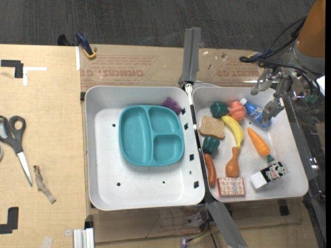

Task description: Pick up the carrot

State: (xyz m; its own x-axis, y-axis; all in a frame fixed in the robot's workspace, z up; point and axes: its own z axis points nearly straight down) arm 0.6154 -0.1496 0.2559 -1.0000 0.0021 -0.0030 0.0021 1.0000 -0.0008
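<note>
Carrot [258, 141] lies in the right bin [295, 154], beside the banana [234, 128]. The gripper [272, 94] hovers above the bin's far corner, fingers apart, holding nothing.

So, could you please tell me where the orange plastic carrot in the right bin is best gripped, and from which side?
I'd grip the orange plastic carrot across its thick middle, coming straight down from above. It lies flat on the right white bin's floor, tapering toward one end, with bare floor along both long sides, so fingers closing across its width should fit. The yellow banana lies apart to its left.
</note>
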